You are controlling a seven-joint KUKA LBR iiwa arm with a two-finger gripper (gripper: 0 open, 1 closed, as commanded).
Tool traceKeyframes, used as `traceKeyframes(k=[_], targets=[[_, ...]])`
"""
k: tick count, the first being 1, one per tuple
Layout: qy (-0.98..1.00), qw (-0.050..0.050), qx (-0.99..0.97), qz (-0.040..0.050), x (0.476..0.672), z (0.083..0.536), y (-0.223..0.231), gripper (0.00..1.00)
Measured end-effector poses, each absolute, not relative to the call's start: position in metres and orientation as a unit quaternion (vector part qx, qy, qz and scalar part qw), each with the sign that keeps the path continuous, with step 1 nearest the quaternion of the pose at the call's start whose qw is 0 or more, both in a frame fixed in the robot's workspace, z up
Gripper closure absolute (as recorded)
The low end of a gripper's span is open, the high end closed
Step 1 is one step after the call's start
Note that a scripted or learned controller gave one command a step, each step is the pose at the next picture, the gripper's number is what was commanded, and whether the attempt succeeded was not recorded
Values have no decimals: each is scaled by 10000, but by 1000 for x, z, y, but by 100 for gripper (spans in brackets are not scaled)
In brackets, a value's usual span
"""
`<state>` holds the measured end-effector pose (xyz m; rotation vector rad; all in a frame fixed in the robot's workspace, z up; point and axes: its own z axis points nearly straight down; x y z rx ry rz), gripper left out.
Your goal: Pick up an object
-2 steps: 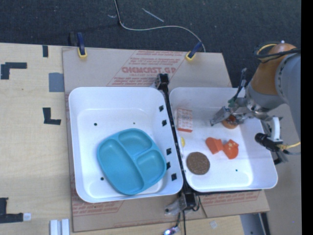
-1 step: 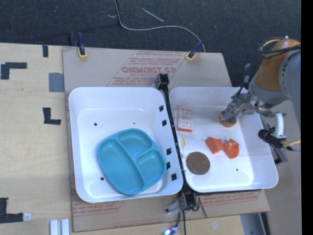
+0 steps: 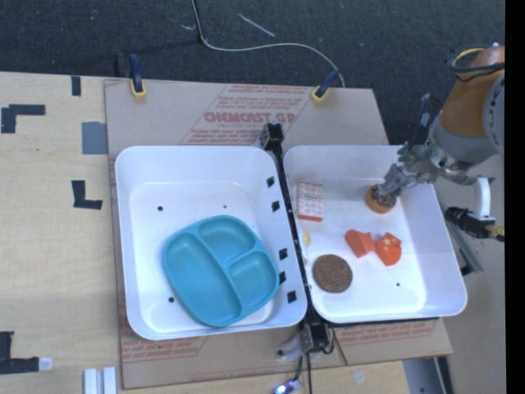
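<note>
Your gripper [image 3: 385, 191] is down on the small tan disc [image 3: 379, 200] in the right bin [image 3: 439, 245]; its grip you cannot tell.

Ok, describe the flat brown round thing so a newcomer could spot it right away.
Look at the right bin, the one without the blue plate. Near its front edge lies the brown disc, left of the two orange pieces. It is the only dark, flat, speckled round item there.

The gripper [image 3: 385, 189] covers most of a small orange thing [image 3: 379, 203] (too tiny to name); the arm [image 3: 472, 113] runs off the right edge
</note>
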<state>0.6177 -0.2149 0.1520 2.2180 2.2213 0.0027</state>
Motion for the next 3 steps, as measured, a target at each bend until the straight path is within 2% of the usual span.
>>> traceKeyframes(k=[2,3], targets=[[7078,18,7064,8,614,249,-215,100],[7092,-1,7050,7,621,255,-165,100]])
